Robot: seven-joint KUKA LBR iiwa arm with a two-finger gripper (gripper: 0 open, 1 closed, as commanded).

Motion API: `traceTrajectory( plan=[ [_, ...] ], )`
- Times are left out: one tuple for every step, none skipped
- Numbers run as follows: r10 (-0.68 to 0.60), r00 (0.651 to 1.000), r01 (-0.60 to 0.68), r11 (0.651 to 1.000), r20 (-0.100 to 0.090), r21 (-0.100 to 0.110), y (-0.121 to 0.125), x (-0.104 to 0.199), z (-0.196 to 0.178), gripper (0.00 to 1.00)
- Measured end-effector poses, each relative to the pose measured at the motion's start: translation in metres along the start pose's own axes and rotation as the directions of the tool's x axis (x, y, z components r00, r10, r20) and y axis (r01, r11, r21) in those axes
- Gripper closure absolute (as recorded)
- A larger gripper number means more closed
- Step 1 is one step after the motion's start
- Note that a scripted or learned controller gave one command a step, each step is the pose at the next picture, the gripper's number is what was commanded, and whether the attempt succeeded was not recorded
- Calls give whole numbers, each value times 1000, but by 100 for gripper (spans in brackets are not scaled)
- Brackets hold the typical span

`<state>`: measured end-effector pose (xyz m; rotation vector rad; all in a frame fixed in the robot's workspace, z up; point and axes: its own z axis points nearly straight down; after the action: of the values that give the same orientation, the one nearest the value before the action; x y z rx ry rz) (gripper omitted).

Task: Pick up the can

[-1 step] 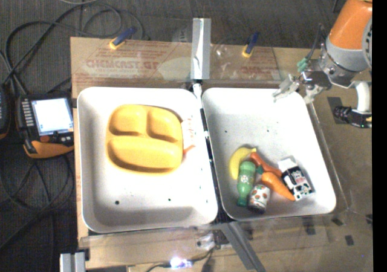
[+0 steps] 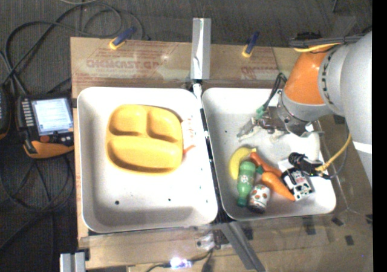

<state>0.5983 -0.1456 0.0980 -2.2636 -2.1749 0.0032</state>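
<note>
Camera view looks down on two bins: the left bin [image 2: 91, 204] holds a yellow tray [image 2: 145, 138] with three compartments, lying flat toward the bin's upper middle, well apart from the work. The right bin [image 2: 224, 113] carries a small heap in its lower half. The can [image 2: 259, 197], a short one with a red and white printed side, lies at the near edge of that heap, touching the green bottle [image 2: 245, 181] on its left. Just above them are a banana [image 2: 238, 161] and a carrot [image 2: 275, 180], and a black and white gadget [image 2: 299, 181] sits just beside the carrot to the right. Packed so tightly, the can offers little free room on its left; its right and near sides look more open, so a grasp would likely have to come from there. The arm [image 2: 314, 83] reaches in from the right over the bin's upper part, its wrist bent down and leftward. The gripper [image 2: 264, 122] hangs above bare bin floor, up from the heap and apart from the can. Its fingers seem spread apart with nothing between them, though the metal parts are small and hard to read. The pick looks not yet begun.
</note>
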Motion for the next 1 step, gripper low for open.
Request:
traceTrajectory(
  plan=[
    [-18, 1000, 18, 1000, 0, -1, 25, 16, -26, 0]
  ],
)
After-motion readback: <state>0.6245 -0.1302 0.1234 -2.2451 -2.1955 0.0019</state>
